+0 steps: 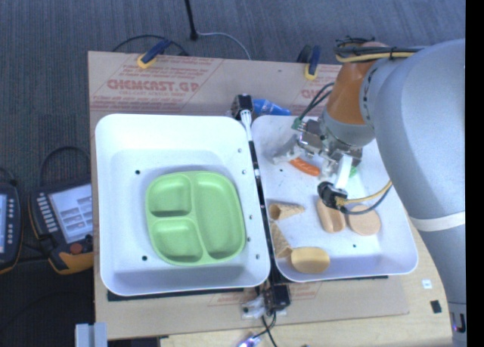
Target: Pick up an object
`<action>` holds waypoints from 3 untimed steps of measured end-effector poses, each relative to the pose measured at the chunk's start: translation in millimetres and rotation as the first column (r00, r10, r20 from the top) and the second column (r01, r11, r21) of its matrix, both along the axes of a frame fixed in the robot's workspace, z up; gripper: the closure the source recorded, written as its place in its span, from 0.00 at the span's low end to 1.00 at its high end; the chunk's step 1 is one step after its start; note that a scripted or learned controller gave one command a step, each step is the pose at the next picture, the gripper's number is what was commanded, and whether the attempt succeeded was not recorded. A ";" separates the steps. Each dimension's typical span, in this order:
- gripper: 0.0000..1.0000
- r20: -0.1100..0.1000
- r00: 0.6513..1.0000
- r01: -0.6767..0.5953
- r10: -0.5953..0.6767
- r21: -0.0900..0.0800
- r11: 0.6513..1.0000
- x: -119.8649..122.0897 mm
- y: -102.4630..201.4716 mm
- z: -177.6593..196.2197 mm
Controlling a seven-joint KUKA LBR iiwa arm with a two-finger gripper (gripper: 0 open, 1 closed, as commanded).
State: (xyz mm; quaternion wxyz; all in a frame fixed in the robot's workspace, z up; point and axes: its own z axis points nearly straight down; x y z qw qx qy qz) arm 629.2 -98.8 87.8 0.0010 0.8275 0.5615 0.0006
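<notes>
Two white bins sit side by side at mid-frame. The left bin (113, 149) holds a green divided plate (195, 215). My arm (423, 134) reaches from the frame's right into the right bin (389, 251). My pincer (304, 145) is in that bin's upper part; I cannot tell whether it is released or clenched. A bread roll (310, 260) lies at the lower edge, a cone (285, 209) mid-bin, and a small orange carrot (306, 165) just beside the pincer.

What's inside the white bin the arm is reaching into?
A tan bun, a cone-shaped piece, a flat tan disc, a tan lump and an orange strip. The arm covers the far right of the bin, hiding whatever lies there.
</notes>
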 end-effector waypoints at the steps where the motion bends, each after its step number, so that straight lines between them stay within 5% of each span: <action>1: 0.00 0.009 0.955 0.296 -0.296 0.001 0.955 -49.2 -5.3 0.8; 2: 0.00 -0.001 0.987 0.161 -0.161 0.000 0.987 34.1 37.4 97.8; 3: 0.00 -0.005 0.911 0.412 -0.412 -0.002 0.911 -14.9 3.8 10.1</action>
